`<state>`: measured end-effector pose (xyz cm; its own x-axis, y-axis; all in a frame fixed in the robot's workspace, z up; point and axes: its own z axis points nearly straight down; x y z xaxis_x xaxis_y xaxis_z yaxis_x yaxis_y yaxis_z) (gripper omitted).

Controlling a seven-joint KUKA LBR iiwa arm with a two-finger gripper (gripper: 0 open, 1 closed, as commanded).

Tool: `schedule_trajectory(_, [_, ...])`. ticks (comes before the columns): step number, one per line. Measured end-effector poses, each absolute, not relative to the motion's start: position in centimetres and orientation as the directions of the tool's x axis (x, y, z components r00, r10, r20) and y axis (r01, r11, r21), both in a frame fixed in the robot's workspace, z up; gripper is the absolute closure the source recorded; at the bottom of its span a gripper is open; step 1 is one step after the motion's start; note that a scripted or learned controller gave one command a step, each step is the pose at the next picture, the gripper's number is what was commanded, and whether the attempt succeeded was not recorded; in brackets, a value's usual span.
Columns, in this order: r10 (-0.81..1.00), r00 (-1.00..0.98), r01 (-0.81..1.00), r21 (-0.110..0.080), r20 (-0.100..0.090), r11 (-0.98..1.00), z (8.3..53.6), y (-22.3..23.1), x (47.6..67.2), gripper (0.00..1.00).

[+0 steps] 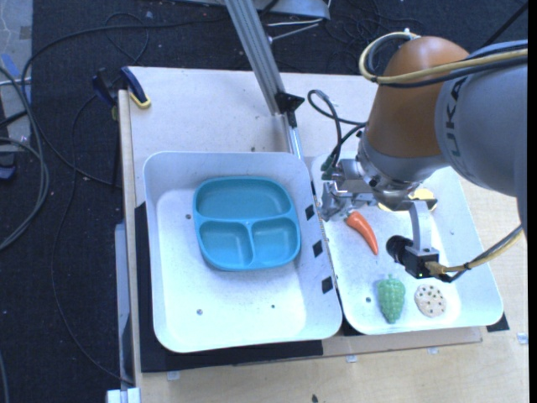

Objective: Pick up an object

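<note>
In the right bin (470, 259) lie an orange carrot-shaped piece (363, 232), a green bumpy piece (390, 298) and a round speckled cookie (430, 300). My gripper (334, 198) hangs low over the bin's left part, just up and left of the carrot's thick end. The wrist and its orange band (415, 99) cover the bin's back half. A bit of something yellow (424, 195) peeks out from under the wrist. Nothing shows in the gripper's grasp.
The left bin (168, 309) holds a blue divided plate (247, 222). A slanted metal pole (260, 53) runs down to the wall between the bins. A black cable fitting (413, 256) hangs from the arm over the right bin, beside the carrot.
</note>
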<state>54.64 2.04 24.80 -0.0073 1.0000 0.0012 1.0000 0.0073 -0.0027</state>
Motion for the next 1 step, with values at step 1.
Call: schedule_trajectory(1, [1.000,-0.005,1.000,-0.001,0.000,0.005,23.10,6.78,55.55,1.00])
